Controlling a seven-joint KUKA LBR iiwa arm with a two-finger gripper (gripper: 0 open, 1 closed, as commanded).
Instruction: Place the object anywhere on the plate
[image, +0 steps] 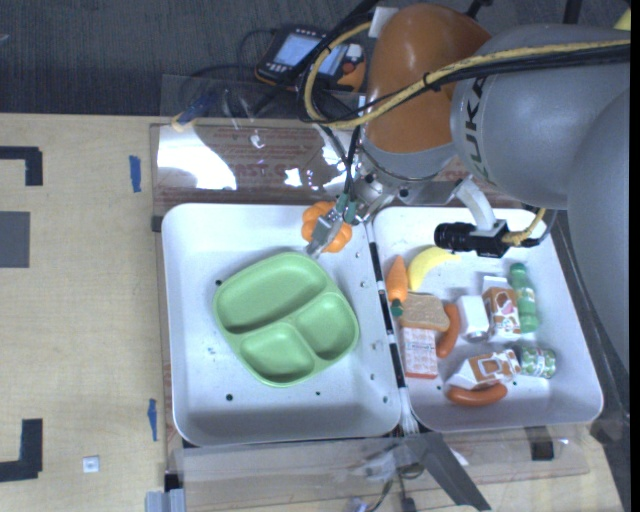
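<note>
While the arm (520, 110) leans in from the right, its gripper (325, 236) sits low over the far right corner of the left bin (190, 330), and an orange object (328, 222) is right there between the fingers, clamped, with orange showing on both sides of the metal tips. That puts the object just beyond the plate's far right edge, near it and not over it. The green plate (285, 317) lies tilted in the middle of the left bin, three compartments, one long section along the far side and two smaller ones toward the near side. Over in the right bin (575, 390) there's a crowd: a carrot (398, 279) standing along the divider, a yellow lemon (435, 264) just behind it, a slice of bread (425, 314) beside the carrot, and a printed packet (420, 354) below that. One sausage (450, 328) leans against the bread, another sausage (477, 394) lies near the front wall. Small cartons (497, 308) and green-capped bottles (524, 300) fill the right side. Cables (330, 60) loop behind the bins.
</note>
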